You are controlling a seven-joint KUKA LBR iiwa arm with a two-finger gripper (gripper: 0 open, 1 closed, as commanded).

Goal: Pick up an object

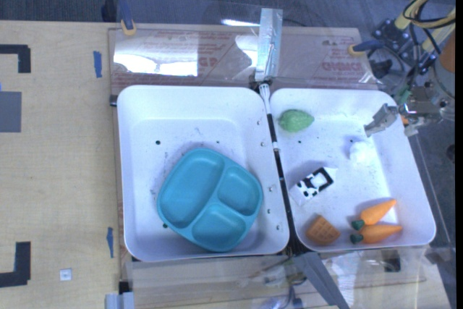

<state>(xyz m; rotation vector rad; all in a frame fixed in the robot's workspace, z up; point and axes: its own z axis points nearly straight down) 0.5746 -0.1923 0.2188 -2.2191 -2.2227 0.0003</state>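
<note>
Gripper (377, 121) above the upper right part of the right white shallow bin (423, 184); opening of the hand cannot be told, nothing seen held. Below it: small white lump (359, 150), green leaf-shaped toy (295, 120), black-and-white block (314, 182), brown waffle-like piece (323, 229), two orange plastic carrots (377, 222). In left white bin (137, 155): turquoise divided plastic plate (210, 197).

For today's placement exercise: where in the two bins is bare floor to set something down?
Left bin: bare strip behind the blue divided plate. Right bin: bare centre between green leaf and carrots. Crowded: front right, around cow toy and waffle cone.
</note>
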